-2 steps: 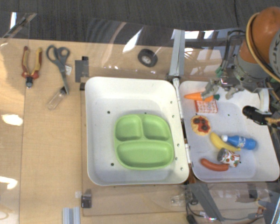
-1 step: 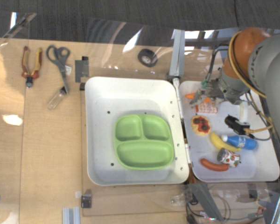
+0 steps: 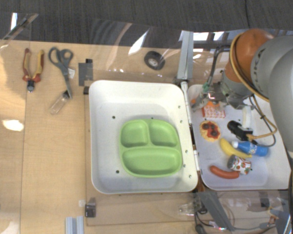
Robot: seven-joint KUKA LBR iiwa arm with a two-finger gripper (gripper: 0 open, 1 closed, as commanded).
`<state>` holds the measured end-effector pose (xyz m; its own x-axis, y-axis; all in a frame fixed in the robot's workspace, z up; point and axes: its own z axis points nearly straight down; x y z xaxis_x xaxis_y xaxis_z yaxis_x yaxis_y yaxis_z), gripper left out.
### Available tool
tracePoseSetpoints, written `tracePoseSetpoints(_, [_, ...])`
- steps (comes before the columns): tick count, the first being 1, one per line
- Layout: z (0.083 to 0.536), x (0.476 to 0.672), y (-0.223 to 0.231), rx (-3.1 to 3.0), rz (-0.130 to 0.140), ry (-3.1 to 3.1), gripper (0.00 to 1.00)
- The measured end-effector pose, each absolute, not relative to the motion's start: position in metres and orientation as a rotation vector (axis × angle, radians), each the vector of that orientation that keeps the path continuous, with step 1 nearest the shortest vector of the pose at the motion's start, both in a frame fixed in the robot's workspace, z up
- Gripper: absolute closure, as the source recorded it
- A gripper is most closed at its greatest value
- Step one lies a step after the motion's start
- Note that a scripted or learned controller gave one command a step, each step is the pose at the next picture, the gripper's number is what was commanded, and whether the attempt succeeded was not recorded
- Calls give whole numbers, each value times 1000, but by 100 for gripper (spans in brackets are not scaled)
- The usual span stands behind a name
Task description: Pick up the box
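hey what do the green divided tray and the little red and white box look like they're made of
The green tray looks like moulded plastic: one even colour, a soft satin sheen and rounded compartment edges. The box seems to be printed cardboard, flat-faced and matte, though it is too small to be sure.

The wooden bench held two white bins side by side. The left bin sat in the middle, and the right bin was touching it. Red pliers and grey scissors lay near the far left. A black tape roll lay behind the bins.
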<state>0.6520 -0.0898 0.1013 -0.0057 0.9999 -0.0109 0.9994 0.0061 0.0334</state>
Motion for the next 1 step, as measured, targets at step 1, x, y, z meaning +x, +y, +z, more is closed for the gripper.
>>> tracePoseSetpoints(1, [115, 654, -89, 2188, 34, 2206, 100])
